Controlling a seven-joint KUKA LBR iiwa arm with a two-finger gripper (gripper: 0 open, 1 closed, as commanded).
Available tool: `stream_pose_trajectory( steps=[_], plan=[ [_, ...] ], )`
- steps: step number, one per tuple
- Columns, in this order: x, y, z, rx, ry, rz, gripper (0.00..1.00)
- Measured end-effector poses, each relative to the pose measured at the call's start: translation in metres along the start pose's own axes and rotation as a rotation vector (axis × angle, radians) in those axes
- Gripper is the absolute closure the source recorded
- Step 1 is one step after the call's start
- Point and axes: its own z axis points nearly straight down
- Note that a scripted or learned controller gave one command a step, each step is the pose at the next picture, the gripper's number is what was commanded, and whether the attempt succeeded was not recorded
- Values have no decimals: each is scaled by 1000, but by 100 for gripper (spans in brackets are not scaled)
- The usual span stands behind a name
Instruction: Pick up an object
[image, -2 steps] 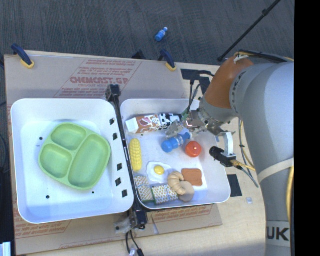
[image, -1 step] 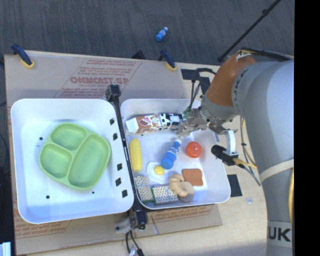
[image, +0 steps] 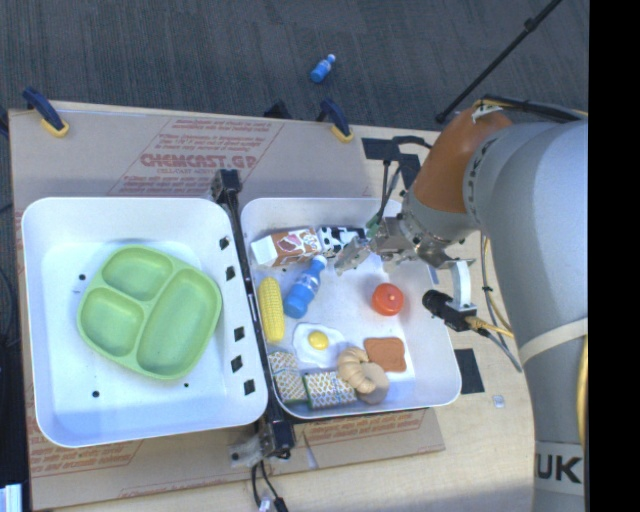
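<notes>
Nothing lifted yet, we judge: our end effector (image: 358, 252) hangs low in the right bin (image: 440, 385) near the cow (image: 335, 238); its grip state we cannot tell. Toys lie in the bin.

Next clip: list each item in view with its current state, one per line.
end effector: low over the right bin's back edge, grip unclear
green plate: flat in left bin, compartments bare
blue bottle: lying on its side
corn cob: lying flat
tomato: resting loose, untouched
fried egg: flat, yolk up
</notes>
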Motion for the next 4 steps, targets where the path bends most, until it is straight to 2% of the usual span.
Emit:
stream_pose_trajectory(
  steps=[1, 2, 4],
  plan=[
    [0, -20, 11, 0, 1, 4, 0],
    [0, -20, 11, -1, 0, 4, 0],
    [8, -39, 11, 1, 1, 6, 0]
  ],
)
